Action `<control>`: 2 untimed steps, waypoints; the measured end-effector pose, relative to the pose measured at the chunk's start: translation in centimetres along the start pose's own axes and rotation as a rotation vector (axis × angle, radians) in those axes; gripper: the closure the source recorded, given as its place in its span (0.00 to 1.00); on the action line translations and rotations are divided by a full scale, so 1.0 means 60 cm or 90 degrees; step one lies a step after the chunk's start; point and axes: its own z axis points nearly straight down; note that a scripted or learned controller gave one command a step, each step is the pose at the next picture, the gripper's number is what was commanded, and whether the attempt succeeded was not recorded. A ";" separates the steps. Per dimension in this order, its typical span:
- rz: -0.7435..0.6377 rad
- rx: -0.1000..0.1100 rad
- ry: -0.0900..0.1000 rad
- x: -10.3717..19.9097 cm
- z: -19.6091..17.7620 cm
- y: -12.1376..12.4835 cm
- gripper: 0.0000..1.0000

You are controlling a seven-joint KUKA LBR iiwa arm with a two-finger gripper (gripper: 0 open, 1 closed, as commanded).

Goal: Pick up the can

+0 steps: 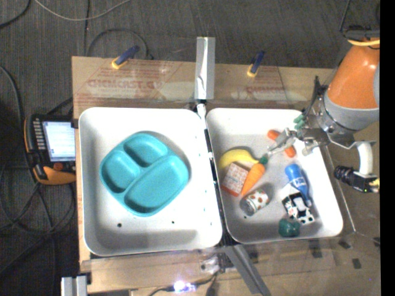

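From the camera view, the bench (86,73) carries 2 shallow white bins side by side. The left bin (92,227) holds 1 teal divided plate (145,172), set near the middle with bare white floor on all sides of it. The right bin (330,221) is crowded. The can (255,201) lies on its side in the lower middle, just below the orange carrot (252,174) and just right of a small patterned box (234,179). A yellow banana (237,158) sits above that box, near the divider between the bins. A blue bottle (296,179) lies to the can's right, with a black-and-white toy (299,208) and a dark green object (289,228) below it, close to the front wall.

The arm (355,88) reaches in from the right, over the bin's upper right corner. The hand (285,142) hangs above the carrot's tip and well apart from the can; whether it is open or closed cannot be told, and nothing is seen in its grasp. Open floor remains between the can and the front wall.
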 end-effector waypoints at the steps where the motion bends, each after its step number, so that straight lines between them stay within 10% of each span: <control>1: 0.021 -0.002 0.002 0.098 0.211 -0.123 0.00; 2: 0.021 -0.002 0.003 0.098 0.196 -0.123 1.00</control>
